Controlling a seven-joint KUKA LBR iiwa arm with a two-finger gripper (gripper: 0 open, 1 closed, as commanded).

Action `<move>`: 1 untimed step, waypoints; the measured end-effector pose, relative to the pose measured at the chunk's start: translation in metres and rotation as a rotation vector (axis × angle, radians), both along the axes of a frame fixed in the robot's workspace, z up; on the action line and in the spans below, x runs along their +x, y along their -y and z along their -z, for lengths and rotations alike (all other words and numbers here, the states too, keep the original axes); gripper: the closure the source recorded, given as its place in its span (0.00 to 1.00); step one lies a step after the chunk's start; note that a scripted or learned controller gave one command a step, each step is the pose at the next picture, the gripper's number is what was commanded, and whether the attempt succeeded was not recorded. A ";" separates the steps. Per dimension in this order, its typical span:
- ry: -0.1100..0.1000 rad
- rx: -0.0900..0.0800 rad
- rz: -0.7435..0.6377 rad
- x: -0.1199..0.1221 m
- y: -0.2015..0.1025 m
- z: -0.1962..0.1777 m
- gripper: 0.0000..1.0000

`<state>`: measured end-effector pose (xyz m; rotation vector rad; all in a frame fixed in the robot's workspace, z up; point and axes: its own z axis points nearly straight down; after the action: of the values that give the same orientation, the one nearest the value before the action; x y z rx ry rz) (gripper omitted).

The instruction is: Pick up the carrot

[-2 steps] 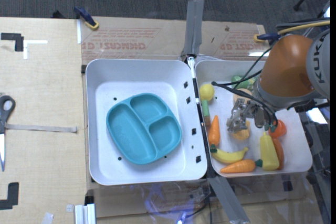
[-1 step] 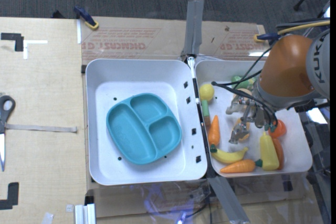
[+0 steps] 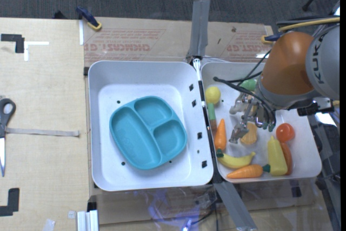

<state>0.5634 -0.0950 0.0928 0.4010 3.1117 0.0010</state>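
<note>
Two carrots lie in the right bin (image 3: 308, 170). One carrot (image 3: 220, 134) lies lengthwise beside the bin's left wall, just below a yellow lemon (image 3: 213, 94). The other carrot (image 3: 245, 172) lies along the front wall, its green end pointing right. My gripper (image 3: 241, 130) hangs low over the middle of this bin. It is right of the first carrot, about a finger's width away, and directly beside a tan food piece (image 3: 250, 138). Neither carrot is in its grasp.
A banana (image 3: 237, 160) lies between the two carrots. A yellow bottle (image 3: 276, 157), a red tomato (image 3: 284, 131) and a green item (image 3: 249, 84) crowd the right bin. The left bin (image 3: 100, 116) holds a blue divided plate (image 3: 147, 132). Scissors (image 3: 5, 116) lie on the bench at far left.
</note>
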 end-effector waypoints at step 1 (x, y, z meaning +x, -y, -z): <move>-0.002 0.000 0.398 -0.015 0.012 0.001 0.00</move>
<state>0.5489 -0.1068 0.0923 1.0094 2.9729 -0.0005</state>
